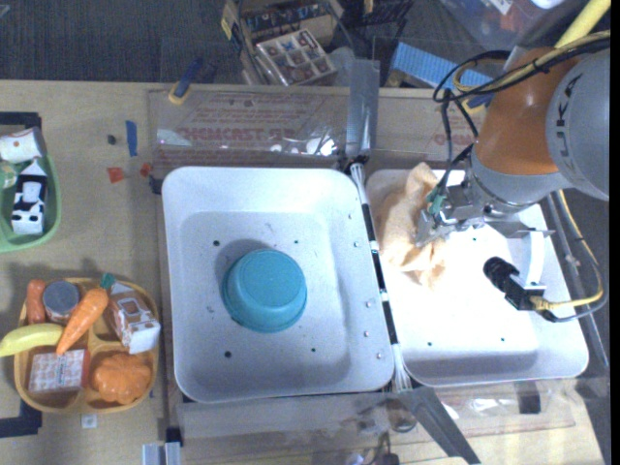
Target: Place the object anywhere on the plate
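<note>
My claw (438, 213) sits over the right bin (484, 342), right by a crumpled tan cloth (405, 223) bunched against that bin's left wall. The near half of the floor there is wide open. The raised rims (371, 250) where the bins meet stand in the way going left. In the left bin (194, 211), the blue plate (265, 289) sits mid-floor with bare floor all round.
</note>
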Tool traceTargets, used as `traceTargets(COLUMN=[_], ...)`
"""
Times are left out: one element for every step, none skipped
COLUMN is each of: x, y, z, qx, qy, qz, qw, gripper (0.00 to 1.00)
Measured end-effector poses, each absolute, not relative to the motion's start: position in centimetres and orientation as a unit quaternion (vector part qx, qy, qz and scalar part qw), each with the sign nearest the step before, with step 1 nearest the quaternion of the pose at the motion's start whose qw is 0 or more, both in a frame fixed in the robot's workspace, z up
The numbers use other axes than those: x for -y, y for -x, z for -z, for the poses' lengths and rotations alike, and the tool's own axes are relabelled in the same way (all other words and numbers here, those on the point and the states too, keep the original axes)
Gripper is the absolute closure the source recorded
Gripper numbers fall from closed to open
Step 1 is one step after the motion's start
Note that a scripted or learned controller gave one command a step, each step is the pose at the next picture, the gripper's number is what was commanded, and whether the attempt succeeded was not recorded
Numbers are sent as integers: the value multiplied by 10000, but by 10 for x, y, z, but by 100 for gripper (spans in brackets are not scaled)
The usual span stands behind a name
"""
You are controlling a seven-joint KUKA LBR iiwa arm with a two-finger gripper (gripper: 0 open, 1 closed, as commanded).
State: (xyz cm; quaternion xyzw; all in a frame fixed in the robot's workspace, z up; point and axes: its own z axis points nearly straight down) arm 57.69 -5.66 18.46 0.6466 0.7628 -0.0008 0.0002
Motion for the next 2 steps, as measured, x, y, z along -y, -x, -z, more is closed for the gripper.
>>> traceTargets(x=[56,2], y=[-578,-580], z=[-225,-216], qx=[-7633,-8765], qy=[-6461,-4815], qz=[0,1], qw=[9,-3], gripper=[100,100])
